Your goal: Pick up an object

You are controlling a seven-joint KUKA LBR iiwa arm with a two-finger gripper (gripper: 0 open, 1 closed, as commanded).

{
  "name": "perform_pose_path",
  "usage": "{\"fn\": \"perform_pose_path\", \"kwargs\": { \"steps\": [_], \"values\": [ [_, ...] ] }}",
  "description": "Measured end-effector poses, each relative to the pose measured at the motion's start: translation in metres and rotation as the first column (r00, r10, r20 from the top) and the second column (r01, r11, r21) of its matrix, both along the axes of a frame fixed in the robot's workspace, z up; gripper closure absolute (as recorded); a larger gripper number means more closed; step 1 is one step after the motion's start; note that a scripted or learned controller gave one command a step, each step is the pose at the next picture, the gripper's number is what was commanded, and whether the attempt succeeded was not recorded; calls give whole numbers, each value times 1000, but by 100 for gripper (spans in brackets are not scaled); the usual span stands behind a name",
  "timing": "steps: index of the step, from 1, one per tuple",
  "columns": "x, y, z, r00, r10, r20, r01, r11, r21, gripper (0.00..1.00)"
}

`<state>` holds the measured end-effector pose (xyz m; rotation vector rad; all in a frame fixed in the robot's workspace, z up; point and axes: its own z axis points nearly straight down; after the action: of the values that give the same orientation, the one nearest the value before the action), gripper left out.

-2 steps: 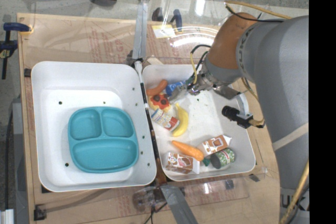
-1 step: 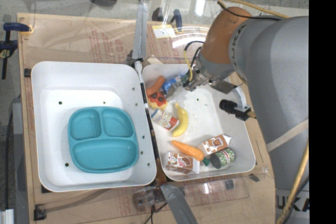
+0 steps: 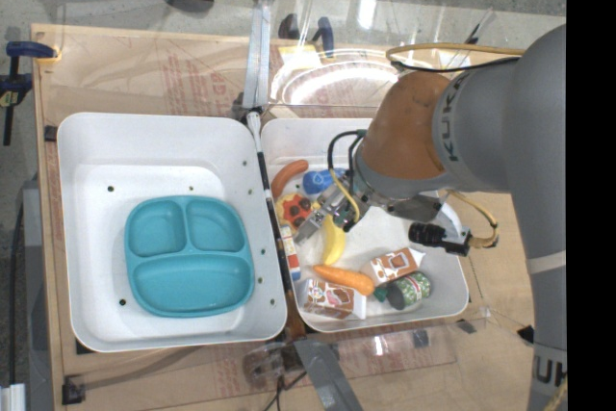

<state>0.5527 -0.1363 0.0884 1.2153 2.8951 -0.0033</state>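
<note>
While arm [image 3: 481, 140] reaches in from right, claw [image 3: 320, 218] hangs low over left half of right bin [image 3: 289, 144]; apart or together, cannot tell. Pickable things all in right bin: red sausage [image 3: 287, 176] near far-left corner, blue piece [image 3: 316, 180] beside it, yellow banana [image 3: 334, 244] just below claw, orange carrot [image 3: 345, 279] nearer front, brown carton [image 3: 330, 300] at front wall, small carton [image 3: 396, 264] and dark green can [image 3: 408, 290] toward right. Left bin [image 3: 96, 149] holds teal divided plate [image 3: 190, 255]. Both bins on tabletop [image 3: 144, 72].
</note>
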Motion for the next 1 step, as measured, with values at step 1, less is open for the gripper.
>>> {"fn": "perform_pose_path", "kwargs": {
  "steps": [1],
  "values": [
    [53,5,0,957,-290,1,290,957,2,0]
  ]
}}
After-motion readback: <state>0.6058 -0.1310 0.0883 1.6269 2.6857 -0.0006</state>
